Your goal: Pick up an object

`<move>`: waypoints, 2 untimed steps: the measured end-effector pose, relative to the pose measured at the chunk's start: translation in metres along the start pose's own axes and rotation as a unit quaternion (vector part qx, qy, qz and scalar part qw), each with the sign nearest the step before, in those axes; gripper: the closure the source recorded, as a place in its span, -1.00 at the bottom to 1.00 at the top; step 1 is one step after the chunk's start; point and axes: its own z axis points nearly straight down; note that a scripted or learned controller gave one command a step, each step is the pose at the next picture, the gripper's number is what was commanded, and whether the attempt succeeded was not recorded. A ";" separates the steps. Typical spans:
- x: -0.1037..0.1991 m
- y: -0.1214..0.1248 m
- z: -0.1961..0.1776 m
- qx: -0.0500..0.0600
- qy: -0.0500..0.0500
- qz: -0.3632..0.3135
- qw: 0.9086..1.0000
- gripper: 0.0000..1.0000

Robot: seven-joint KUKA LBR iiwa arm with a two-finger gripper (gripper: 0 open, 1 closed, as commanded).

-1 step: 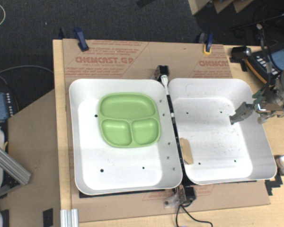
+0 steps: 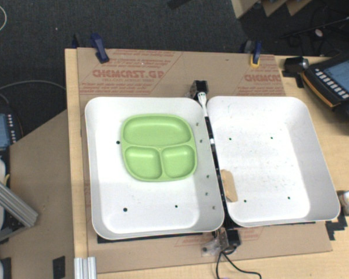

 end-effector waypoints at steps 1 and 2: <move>0.001 0.001 -0.001 0.008 0.002 0.000 1.000 1.00; 0.030 -0.003 0.127 0.018 0.006 0.000 1.000 1.00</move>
